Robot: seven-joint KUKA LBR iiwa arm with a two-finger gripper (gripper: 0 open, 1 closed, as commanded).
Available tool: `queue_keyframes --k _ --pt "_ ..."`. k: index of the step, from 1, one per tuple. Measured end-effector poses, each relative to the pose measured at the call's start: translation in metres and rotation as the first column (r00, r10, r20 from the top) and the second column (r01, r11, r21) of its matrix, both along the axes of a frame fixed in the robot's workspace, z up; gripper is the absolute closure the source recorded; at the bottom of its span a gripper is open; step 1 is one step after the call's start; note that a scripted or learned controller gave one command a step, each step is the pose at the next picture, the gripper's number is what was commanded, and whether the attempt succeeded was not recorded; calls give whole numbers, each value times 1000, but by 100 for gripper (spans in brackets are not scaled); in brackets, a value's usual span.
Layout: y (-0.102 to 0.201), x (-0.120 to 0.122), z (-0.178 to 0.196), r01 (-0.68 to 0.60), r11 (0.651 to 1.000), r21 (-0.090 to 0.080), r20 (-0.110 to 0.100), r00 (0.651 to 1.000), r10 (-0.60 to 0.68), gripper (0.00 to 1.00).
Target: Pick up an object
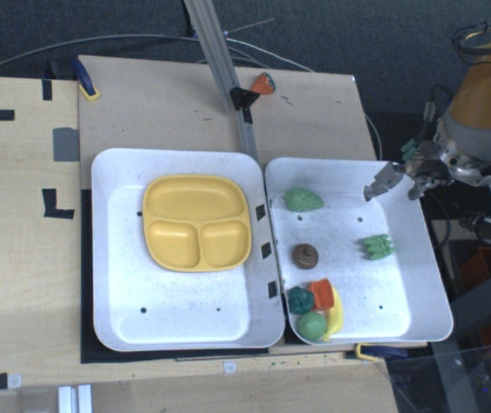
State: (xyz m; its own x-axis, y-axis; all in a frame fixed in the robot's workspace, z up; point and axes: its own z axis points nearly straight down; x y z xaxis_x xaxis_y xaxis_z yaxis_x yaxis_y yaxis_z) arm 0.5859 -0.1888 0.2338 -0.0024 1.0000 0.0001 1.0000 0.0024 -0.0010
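Two white bins side by side on the surface. Left bin holds a yellow divided plate, sitting toward its upper half. Right bin holds the loose objects: a light green lump near the upper left, a brown round piece mid-left, a small green leafy piece mid-right, and a cluster in the lower left corner made up of a dark teal piece, an orange-red block, a yellow banana-shaped piece and a green ball, all touching or just beside one another. The pincer hangs at the upper right edge of the right bin, over the rim area, arm coming in from the right. Two finger-like parts look spread, nothing between them, so it reads as parted and holding nothing. Nearest object is the leafy piece, below and slightly left of the pincer, apart from it. Light green lump lies well to the left; corner cluster is far down-left.
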Motion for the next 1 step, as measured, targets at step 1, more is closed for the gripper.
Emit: queue_keyframes --k 1 --pt "0 0 0 0 1000 0 0 1000 0 0"
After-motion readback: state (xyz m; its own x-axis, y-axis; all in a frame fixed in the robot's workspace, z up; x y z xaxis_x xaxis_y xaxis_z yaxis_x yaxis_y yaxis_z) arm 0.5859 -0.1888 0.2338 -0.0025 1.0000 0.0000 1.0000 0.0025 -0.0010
